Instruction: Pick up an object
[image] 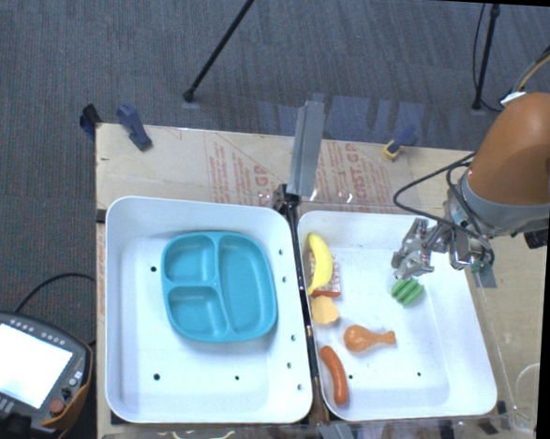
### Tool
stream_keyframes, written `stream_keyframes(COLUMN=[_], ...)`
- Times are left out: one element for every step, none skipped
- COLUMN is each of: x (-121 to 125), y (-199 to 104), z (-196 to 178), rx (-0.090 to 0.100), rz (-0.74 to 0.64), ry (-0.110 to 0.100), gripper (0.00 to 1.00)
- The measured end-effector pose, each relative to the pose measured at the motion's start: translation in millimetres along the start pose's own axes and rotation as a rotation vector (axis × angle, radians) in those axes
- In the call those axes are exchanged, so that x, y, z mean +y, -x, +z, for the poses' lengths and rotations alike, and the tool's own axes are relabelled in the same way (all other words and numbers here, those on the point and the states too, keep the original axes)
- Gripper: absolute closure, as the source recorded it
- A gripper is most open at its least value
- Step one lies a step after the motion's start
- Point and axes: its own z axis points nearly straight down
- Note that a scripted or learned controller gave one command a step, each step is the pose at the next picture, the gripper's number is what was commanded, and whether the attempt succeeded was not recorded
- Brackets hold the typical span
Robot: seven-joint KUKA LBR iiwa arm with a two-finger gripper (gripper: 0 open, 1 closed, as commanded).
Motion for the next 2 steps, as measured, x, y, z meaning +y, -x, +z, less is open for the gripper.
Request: stream_keyframes(x=[-67, -68], y=[-15, -26], z=[113, 68], rx=[0.014, 0.004], rz=[0.063, 0.117], ry=[0.000, -0.001], gripper=[1.00, 1.00])
